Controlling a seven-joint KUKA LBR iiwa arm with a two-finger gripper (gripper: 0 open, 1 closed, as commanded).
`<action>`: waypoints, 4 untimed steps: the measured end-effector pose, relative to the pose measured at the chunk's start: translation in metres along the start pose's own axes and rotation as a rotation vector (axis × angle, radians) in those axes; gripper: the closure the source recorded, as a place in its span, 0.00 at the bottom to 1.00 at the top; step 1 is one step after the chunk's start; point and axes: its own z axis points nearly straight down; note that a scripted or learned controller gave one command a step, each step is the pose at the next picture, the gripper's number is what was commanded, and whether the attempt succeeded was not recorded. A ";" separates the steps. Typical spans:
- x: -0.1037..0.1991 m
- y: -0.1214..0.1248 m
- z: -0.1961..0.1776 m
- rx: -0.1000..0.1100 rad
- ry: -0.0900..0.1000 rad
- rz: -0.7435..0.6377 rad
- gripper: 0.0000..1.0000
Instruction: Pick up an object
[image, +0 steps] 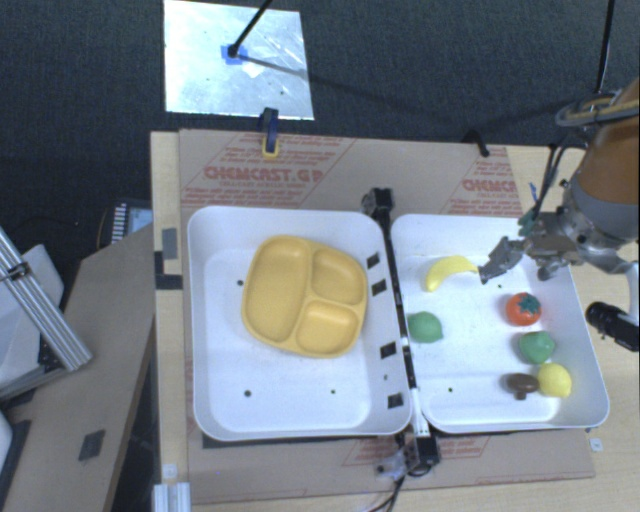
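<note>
A: So, nearest the front of the right bin (590, 415)?

B: A brown piece (519, 383) touching a yellow lemon-like fruit (554, 380), both down in the front corner. Just behind them a green fruit (537, 346), then an orange tomato-like one (522, 309). Nearer the divider sits a second green piece (425, 327).

A: And further back?

B: A yellow banana (449, 270), lying on the bin floor. The gripper (496, 263) hangs just beside it, to the banana's right, fingers pointing toward it. They look a little parted, with nothing between them

A: So nothing is lifted?

B: Nothing. Every piece rests on the bin floor. I'd judge the pick has not begun: the approach is partly made, while the descent, the closing and the lift are all left

A: The other bin?

B: The left bin (215, 400) bears a yellow divided tray (303, 295), well apart from the arm. The banana seems the likeliest target, being closest to the fingers
</note>
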 end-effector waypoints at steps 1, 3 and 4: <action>0.000 0.002 -0.006 -0.011 -0.001 -0.003 0.00; 0.000 0.003 0.100 -0.009 0.000 0.000 0.00; 0.001 0.003 0.162 -0.009 -0.001 0.001 0.00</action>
